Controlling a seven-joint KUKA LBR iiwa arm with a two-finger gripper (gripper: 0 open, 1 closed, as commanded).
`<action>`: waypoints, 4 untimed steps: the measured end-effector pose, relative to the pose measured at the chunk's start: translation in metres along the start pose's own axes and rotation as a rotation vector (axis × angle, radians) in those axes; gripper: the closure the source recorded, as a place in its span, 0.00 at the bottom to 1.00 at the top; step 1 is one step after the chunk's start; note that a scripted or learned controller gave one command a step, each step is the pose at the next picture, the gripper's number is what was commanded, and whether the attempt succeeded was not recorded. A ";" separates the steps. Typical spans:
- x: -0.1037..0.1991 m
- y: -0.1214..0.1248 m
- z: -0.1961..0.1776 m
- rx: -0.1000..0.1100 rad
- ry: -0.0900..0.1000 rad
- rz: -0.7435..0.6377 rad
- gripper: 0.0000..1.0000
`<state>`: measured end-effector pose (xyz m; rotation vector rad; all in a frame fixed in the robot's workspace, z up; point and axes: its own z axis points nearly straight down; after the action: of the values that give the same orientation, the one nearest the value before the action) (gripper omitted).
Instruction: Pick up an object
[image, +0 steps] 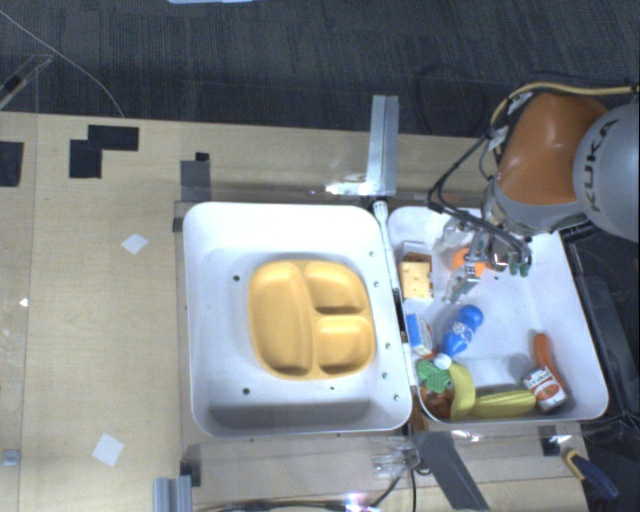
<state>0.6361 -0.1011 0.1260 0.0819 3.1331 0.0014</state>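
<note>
Two bins side by side on bench (90, 330). Left bin (210, 300) holds a sectioned tray (308, 318), roughly centred. Right bin (585, 340) holds the rest: cracker-like block (416, 278) near its left wall, bottle (460, 331) below and right of it, leafy toy (433, 375) at lower left w/ banana (485, 398) just beside, running along the near wall. Small can (544, 388) at banana's right end, sausage (543, 351) just behind it. Gripper (462, 268) hangs over bin's upper middle, above the bottle.

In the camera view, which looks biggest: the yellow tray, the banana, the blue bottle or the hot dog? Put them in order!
Largest to smallest:
1. yellow tray
2. banana
3. blue bottle and hot dog, which look too alike to rank.
</note>
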 end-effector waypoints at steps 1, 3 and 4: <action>-0.021 -0.034 0.039 0.002 0.000 0.527 0.00; -0.011 -0.045 0.022 0.004 0.003 1.037 0.00; 0.000 -0.046 0.039 0.002 -0.002 1.058 0.00</action>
<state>0.6341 -0.1473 0.0874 1.6523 2.6631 0.0035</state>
